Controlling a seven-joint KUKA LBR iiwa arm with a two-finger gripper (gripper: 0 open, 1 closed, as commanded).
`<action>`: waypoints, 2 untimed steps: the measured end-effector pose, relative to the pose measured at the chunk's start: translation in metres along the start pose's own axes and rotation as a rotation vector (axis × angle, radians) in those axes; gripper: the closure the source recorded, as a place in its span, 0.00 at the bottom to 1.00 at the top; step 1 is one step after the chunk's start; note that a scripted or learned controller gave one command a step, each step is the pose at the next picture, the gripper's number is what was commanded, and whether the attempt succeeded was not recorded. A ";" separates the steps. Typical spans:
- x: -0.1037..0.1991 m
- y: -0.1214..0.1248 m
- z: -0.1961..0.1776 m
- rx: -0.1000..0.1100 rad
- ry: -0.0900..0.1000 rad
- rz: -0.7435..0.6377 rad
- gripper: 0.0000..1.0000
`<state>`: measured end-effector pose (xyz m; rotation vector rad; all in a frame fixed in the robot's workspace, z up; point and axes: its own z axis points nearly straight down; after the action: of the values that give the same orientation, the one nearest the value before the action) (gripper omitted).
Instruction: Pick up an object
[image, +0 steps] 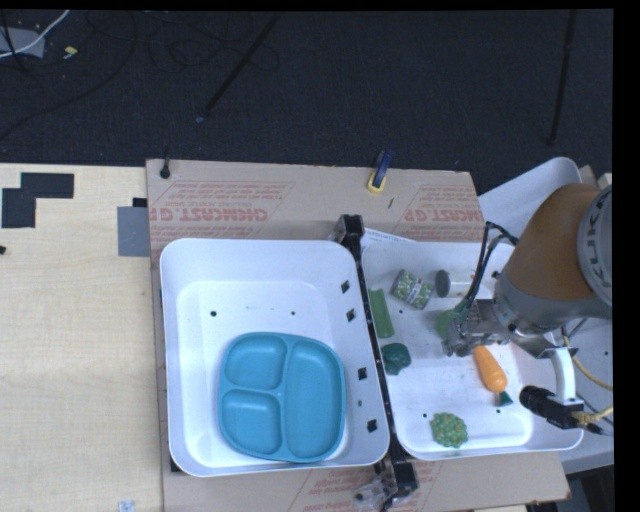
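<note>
While the gripper (458, 335) is parked low in the right bin (420, 420), nothing can really be called picked up yet. Honestly, how its jaws are set can't be told from this angle, and no object is seen clamped in it, so the whole lift is judged as left to do.

Everything is placed relative to the toy carrot (490, 368), since that's the easiest thing to spot. It's a smooth orange cone, probably hard plastic, laid flat on the bin floor just below and right of the gripper. A small dark green lump (447, 323) is found up-left of the carrot, right at the gripper; touching or not can't be made out. Further up-left, a round green-and-white patterned piece (410, 288) and a little dark knob (441, 281) are seen. Off to the carrot's left, a rounded teal blob (396, 356) and a long flat green strip (381, 312) are laid near the divider. Below-left of it, a bumpy, light green cluster (449, 430) looks knobbly, maybe lettuce or grapes.

Way left of the carrot, a glossy blue divided plate (282, 396) is sat in the left bin (200, 300).
</note>
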<state>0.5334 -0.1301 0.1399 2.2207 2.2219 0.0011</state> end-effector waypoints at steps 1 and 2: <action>0.003 -0.010 -0.051 0.000 0.000 0.001 1.00; 0.002 -0.009 -0.090 -0.001 0.000 0.000 1.00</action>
<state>0.5246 -0.1280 0.2296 2.2199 2.2215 0.0019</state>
